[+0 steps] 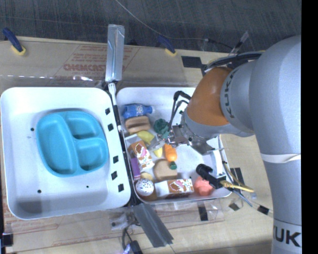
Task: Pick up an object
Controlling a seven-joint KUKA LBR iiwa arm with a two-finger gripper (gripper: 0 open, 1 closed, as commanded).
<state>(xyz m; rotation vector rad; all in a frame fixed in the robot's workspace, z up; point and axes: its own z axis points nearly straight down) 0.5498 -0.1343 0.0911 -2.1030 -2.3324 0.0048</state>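
Beside gripper [167,138], carrot [170,152] (right bin)

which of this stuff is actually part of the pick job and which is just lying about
In the job:
- pincer, down among the items in the right bin
- toy carrot, nearest it
- toy hot dog, blue bottle, bread slice, other possible picks

Lying about:
- left bin
- blue divided tray inside it
- blue clamps on the bench edge

On my feed the counter [244,210] carries two white bins side by side, left bin [10,157] and right bin [148,93].
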